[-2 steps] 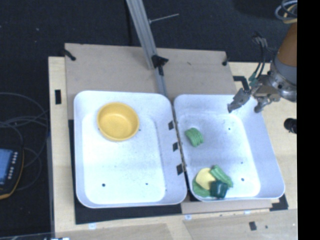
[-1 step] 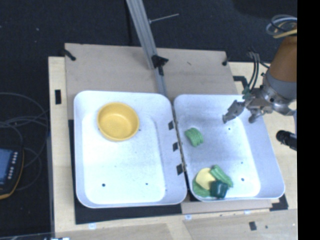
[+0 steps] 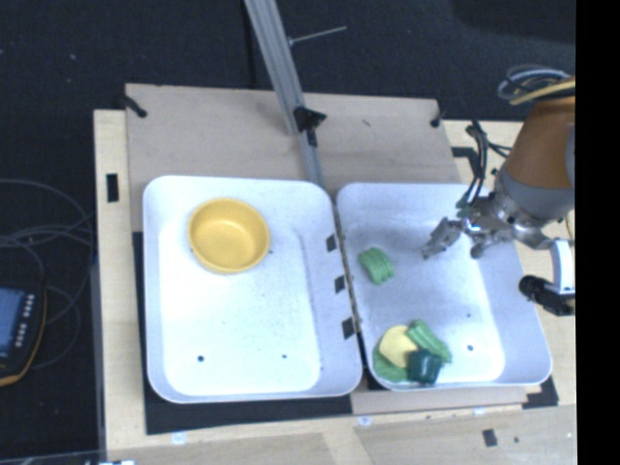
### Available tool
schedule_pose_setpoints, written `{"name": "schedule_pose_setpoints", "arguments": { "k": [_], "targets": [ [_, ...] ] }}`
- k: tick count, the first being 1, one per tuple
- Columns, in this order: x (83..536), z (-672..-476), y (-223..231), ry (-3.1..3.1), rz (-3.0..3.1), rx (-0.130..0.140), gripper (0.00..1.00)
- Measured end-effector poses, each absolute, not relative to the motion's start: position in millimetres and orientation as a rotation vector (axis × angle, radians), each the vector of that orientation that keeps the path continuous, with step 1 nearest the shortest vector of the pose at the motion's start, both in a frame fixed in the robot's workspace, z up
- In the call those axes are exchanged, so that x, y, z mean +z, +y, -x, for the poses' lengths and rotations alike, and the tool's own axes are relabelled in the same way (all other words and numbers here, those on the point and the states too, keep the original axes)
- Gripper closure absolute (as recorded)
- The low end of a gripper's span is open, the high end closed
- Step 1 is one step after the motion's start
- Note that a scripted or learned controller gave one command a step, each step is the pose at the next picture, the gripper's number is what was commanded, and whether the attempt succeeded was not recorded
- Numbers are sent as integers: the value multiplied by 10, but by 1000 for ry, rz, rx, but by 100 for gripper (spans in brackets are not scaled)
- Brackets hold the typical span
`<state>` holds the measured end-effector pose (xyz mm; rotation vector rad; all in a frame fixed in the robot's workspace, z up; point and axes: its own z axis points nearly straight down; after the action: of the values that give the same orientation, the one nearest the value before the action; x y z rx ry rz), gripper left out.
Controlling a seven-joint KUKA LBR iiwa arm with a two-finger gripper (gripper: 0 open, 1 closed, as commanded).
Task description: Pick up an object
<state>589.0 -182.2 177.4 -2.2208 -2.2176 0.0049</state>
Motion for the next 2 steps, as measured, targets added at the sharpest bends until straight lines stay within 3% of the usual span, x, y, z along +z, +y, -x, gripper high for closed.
{"name": "schedule_pose_setpoints", "arguments": {
  "k": [1,2],
  "targets": [
    [1344,-5838,-1847,-2219,2221,4,0],
    [1472,-5853,-1847,-2221,2224,-3,100]
  ]
}}
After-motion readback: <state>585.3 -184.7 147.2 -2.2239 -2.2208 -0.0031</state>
